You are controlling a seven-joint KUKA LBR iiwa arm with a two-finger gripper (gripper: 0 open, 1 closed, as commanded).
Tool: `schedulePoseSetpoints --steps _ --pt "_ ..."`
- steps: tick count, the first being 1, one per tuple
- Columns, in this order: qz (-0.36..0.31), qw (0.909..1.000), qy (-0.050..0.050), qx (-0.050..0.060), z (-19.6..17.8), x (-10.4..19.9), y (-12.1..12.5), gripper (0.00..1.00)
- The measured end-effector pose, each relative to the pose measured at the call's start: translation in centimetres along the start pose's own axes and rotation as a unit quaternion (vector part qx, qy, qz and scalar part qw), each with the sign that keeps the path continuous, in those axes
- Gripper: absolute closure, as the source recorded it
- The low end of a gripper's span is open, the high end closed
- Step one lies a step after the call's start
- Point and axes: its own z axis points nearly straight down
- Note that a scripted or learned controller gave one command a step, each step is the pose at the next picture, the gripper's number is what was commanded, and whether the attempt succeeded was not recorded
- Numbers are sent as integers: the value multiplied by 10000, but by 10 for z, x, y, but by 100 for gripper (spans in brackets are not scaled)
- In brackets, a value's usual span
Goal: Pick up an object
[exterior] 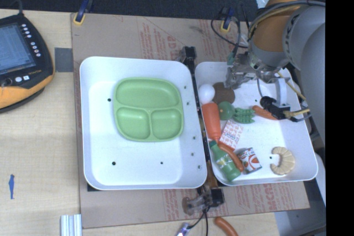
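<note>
Camera view: the gripper (237,79) hangs over the far end of the right bin (263,141), with the arm coming in from the right; jaws apart or together, cannot tell, wrist hardware masks them; nothing is seen held.

All the pickable things sit in that bin. The brown piece (224,95) is just beside the gripper and the white egg (206,93) is next to it by the left wall; nearer the front are the big carrot (211,120), green toy (239,115), red-and-white packet (231,132), green bottle (224,163) and small carton (251,160); the croissant (283,161) lies well apart from the rest. The left bin (88,119) carries a green divided plate (148,109); both bins stand on the worktop (38,146).

My read is that the brown piece is the nearest target; centre over it, drop straight down and stay off the egg, which would likely roll, and off the bin wall. The croissant looks an easier grab, since nothing crowds it.

Hard to make out: what the brown piece is, as its far edge is covered; the gripper's height above the bin floor; an orange thing (264,112) at the right, partly hidden.
</note>
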Motion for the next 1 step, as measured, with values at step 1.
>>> schedulePoseSetpoints --steps 1 --pt "0 10000 0 1 0 0 0 0"
